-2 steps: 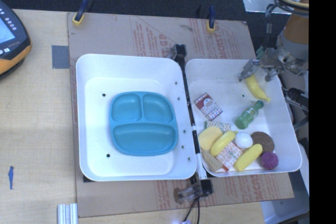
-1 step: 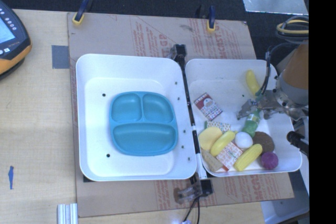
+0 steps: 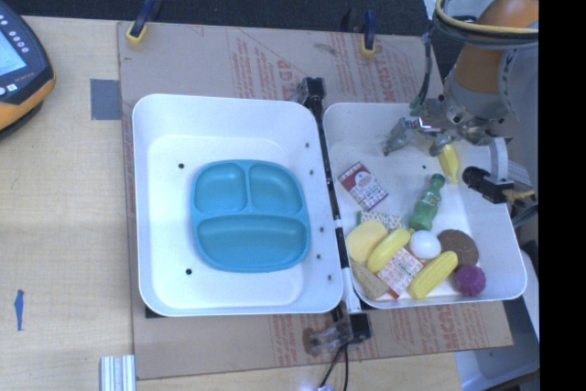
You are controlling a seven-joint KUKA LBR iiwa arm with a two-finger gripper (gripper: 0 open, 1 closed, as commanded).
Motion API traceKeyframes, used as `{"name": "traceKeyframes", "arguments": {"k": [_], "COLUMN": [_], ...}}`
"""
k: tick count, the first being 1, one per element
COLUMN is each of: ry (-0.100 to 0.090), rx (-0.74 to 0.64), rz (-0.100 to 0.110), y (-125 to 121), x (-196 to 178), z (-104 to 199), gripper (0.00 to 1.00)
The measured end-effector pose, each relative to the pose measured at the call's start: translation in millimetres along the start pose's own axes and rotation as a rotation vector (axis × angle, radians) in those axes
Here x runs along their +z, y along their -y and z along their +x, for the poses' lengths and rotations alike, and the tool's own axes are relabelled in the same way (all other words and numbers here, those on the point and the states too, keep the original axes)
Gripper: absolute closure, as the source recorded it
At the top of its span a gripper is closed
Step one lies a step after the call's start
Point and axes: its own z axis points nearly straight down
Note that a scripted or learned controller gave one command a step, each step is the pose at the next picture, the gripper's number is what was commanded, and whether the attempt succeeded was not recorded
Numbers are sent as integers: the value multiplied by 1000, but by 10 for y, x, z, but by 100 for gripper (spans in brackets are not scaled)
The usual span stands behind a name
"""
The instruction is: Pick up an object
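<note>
The hand [image 3: 414,135] hangs with fingers apart, holding nothing; the green bottle [image 3: 426,203] lies just below it.

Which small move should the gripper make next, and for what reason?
Probably lower the gripper toward the green bottle, the nearest standing item. The gripper hovers at the far end of the right bin, with nothing visible between its fingers.

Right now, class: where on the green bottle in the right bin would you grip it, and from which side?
Grip the green bottle across its wider lower body, coming from above. It lies tilted, cap toward the far right, and its upper sides look open, while the white ball and brown piece crowd its base. The claw is above the bin's far end.
</note>
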Motion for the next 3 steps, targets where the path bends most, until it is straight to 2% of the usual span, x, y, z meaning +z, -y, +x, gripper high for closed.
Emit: {"name": "traceKeyframes", "arguments": {"k": [1, 2, 3], "ry": [3, 3, 4], "rx": [5, 5, 1], "rz": [-4, -1, -7], "y": [962, 1239, 1211], "x": [-534, 52, -88], "z": [48, -344, -336], "gripper": [0, 0, 100]}}
